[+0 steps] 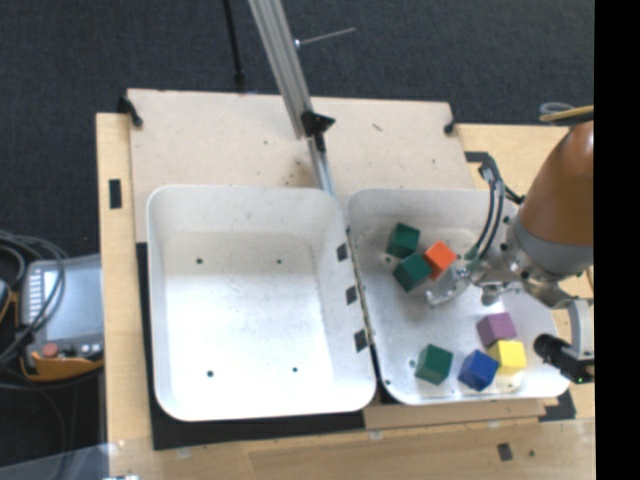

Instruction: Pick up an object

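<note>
The right bin [400, 393] holds several small blocks. At its far side a dark green block [404, 239] lies beside a second green block [412, 271] and an orange block [440, 258]. Near the front lie a green block [434, 363], a blue block [479, 369], a yellow block [510, 355] and a purple block [496, 327]. My gripper [447, 285] hangs low in the middle of the right bin, just in front of the orange block and right of the second green block. I see nothing held in it.
The left bin [160, 268] sits beside the right one, sharing a middle wall [358, 308]. A slanted aluminium post [285, 58] rises behind the bins. A pendant with cables [50, 318] lies off the bench at far left.
</note>
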`<state>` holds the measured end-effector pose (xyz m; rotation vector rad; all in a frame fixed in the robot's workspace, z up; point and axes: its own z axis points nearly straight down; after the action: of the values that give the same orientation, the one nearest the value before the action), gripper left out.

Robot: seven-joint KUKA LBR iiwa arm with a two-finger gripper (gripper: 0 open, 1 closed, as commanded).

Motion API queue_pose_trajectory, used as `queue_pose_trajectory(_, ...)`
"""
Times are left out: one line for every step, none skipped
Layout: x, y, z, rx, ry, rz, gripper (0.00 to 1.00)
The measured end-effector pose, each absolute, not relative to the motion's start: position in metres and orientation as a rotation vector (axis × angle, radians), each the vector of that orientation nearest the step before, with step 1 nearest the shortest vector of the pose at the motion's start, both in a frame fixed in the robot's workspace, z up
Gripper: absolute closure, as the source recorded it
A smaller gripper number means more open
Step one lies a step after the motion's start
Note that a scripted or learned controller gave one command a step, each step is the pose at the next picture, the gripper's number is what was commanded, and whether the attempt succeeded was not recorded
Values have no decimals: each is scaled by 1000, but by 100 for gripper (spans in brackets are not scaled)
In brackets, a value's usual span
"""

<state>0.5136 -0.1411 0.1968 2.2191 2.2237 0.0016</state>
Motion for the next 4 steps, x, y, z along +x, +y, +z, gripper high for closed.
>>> queue_pose_trajectory(514, -142, 197, 2222, 2219, 2, 0)
queue_pose_trajectory(512, -152, 139, 2225, 2222, -6, 0)
queue_pose_trajectory(513, -154, 97, 2221, 2217, 1, 0)
queue_pose_trajectory(514, -155, 109, 2228, 2206, 6, 100)
